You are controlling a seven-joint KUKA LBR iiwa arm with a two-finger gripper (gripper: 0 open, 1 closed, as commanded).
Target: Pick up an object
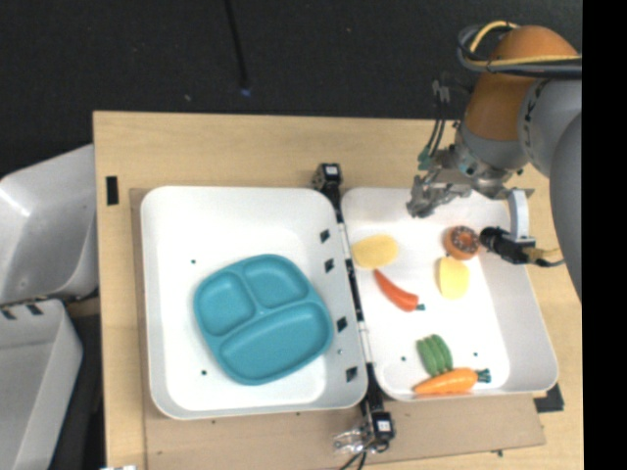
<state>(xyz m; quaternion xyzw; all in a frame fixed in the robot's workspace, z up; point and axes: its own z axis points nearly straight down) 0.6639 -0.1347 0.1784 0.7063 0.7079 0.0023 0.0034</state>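
The right bin holds several toy foods: a yellow lemon-like piece, a red chili pepper, a pale yellow piece, a brown-red round item, a green vegetable and an orange carrot. My gripper hangs over the back edge of the right bin, above and behind the lemon-like piece and left of the round item. Nothing shows between its tips.
The left bin carries a blue divided plate. Black clips sit along the seam between the bins. The arm's grey body and orange band fill the upper right. Wooden bench surrounds the bins.
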